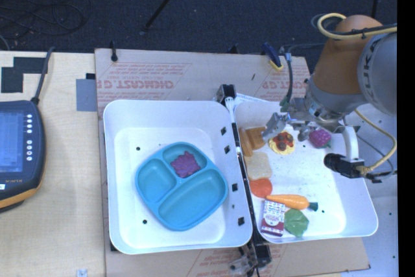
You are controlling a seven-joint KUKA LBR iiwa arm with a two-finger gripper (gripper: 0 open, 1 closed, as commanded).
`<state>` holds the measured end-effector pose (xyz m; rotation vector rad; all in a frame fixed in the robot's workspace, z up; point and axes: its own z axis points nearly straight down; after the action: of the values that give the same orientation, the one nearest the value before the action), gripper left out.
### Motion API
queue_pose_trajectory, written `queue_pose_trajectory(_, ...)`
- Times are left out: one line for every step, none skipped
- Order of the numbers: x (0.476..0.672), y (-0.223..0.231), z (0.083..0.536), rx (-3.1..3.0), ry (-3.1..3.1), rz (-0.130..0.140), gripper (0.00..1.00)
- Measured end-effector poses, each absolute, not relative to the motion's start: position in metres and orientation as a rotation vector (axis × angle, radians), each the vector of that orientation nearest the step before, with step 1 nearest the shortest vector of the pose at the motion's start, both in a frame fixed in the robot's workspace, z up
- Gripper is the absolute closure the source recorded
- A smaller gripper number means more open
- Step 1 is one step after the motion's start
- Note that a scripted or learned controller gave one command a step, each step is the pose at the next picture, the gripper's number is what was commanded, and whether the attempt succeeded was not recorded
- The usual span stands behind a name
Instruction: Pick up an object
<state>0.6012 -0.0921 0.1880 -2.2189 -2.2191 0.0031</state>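
I have the gripper (283,123) low in the right bin (350,217), upper middle of the frame, and the small round yellow piece with red topping (283,143) lies just below it, nearly under the tips. Whether the tool is spread or closed, I cannot tell in this blur. A glossy tapered carrot (287,201) lies crosswise further down; a purple lump (320,137) sits right.

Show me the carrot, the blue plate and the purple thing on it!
carrot (287,201), camera view, middle of its orange body.
blue plate (188,199), camera view, bare big compartment.
purple thing (186,164), camera view, its middle.
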Motion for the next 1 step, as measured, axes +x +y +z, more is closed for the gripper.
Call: queue_pose_trajectory(0.6362, -0.0946, 0.101, -2.223, -2.216, 0.008, 0.0)
